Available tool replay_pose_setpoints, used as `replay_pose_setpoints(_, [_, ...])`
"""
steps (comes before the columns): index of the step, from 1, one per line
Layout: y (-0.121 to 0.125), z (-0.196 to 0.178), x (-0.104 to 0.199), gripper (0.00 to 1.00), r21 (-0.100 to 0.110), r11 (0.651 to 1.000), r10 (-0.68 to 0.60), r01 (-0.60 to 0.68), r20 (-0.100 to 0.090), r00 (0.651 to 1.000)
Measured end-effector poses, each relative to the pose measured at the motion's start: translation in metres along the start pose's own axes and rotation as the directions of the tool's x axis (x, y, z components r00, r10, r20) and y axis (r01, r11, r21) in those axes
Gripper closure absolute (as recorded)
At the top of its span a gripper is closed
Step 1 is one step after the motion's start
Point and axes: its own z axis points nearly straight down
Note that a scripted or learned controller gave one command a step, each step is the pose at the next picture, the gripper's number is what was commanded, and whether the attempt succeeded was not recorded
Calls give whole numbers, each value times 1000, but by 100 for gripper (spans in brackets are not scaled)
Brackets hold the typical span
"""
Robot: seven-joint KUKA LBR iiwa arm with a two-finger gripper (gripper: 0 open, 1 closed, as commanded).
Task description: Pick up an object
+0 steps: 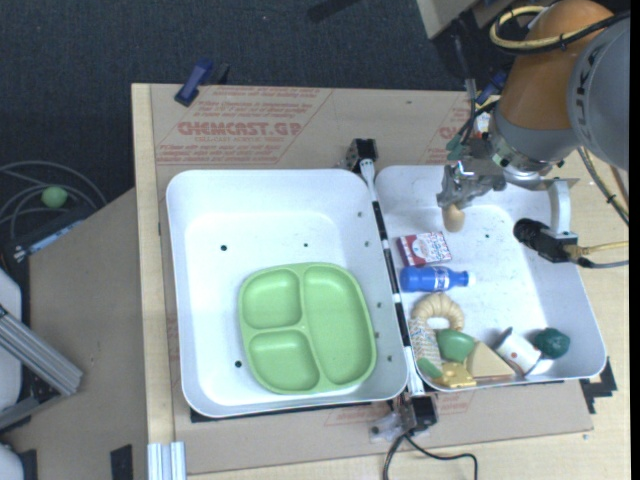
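- While the arm is leaning in from the right of the frame, the gripper (454, 203) is hanging over the upper part of the right bin (560, 293), close to that bin's upper left corner.
- A small tan piece (454, 218) is sitting right at the tip of the gripper. It is touching the tip or lying just below it, and I cannot tell if the claw is apart, together or clamped on this piece.
- Below the tan piece, a red and white packet (423, 248) is lying near the left wall of the right bin, and a blue bottle (432, 279) with a white cap is lying on its side just under the packet.
- Further down, a beige woven ring (438, 311) is resting above a green lump (455, 345) and a yellow thing (455, 375).
- At the lower right of this bin, a white cylinder (515, 348) is lying between a tan block (490, 361) and a dark green ball (551, 343).
- A green divided plate (305, 326) is sitting in the lower part of the left bin (200, 228), well apart from the gripper.
- A blue object (195, 81) is lying at the upper left corner of the bench.
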Motion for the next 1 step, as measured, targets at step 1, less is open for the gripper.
replay_pose_setpoints(1, [-37, -21, 36, 100, 5, 1000, 1, -1, -2, 1000])
